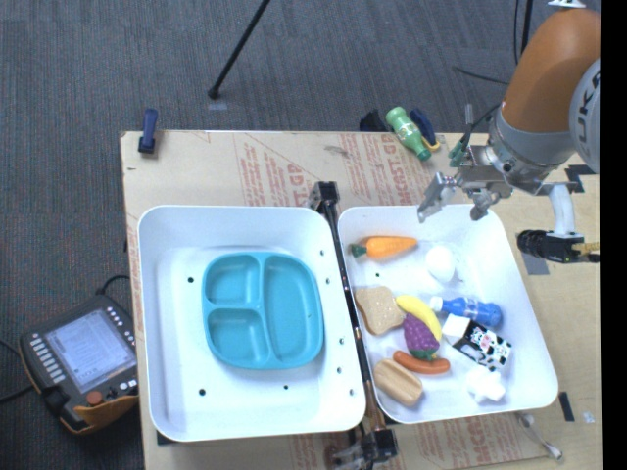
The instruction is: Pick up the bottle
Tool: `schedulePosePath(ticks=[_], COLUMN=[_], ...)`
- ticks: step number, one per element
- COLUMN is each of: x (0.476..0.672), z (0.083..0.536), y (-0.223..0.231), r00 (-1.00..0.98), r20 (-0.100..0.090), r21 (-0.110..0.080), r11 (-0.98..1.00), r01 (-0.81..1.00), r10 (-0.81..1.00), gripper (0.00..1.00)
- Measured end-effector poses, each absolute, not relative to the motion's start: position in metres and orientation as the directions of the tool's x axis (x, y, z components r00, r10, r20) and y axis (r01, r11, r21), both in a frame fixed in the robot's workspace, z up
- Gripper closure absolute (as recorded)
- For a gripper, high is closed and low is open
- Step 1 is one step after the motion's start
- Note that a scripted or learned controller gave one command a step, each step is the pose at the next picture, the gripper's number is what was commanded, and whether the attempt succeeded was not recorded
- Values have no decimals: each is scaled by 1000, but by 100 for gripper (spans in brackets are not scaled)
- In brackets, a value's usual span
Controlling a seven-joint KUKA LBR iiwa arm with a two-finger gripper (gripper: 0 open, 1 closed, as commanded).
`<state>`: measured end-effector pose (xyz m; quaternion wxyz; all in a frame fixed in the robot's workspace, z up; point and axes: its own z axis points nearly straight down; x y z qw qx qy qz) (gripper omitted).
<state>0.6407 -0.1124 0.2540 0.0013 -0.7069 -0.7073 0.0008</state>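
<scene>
1. Blue plastic with a white cap at its left end: that is how I read the bottle [473, 311], lying on its side in the right bin [524, 292], near that bin's right wall and about midway between its far and near edges.
2. Neighbours crowd it. A black-and-white spotted carton [483, 346] sits just beside it on the near side, apparently touching, and a yellow banana [419, 314] lies just to the left of the cap, with a purple grape bunch [420, 337] below that.
3. My gripper [458, 201] hangs above the far edge of the right bin, well apart from the bottle, its two fingers spread wide with nothing between them.
4. Handling, as I judge it: a small toy bottle, light and stiff, with a smooth rounded body that may roll or squirt out of a pinch (slick plastic rarely forgives an off-centre close).
5. I would take it across the blue body at mid-length, fingers straddling its narrow width, one on the far side and one on the near side.
6. The near-side finger is my worry, since the carton leaves little room there; I cannot tell whether a gap exists.
7. The white egg [441, 261] and the carrot [387, 247] sit farther toward the bin's far edge and should not interfere.
</scene>
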Motion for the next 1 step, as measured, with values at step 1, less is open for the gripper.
schedulePosePath(ticks=[1], x=[641], z=[264], y=[-112], r00=[-3], r20=[2], r21=[-3], r11=[3], r01=[1000], r10=[1000], gripper=[100])
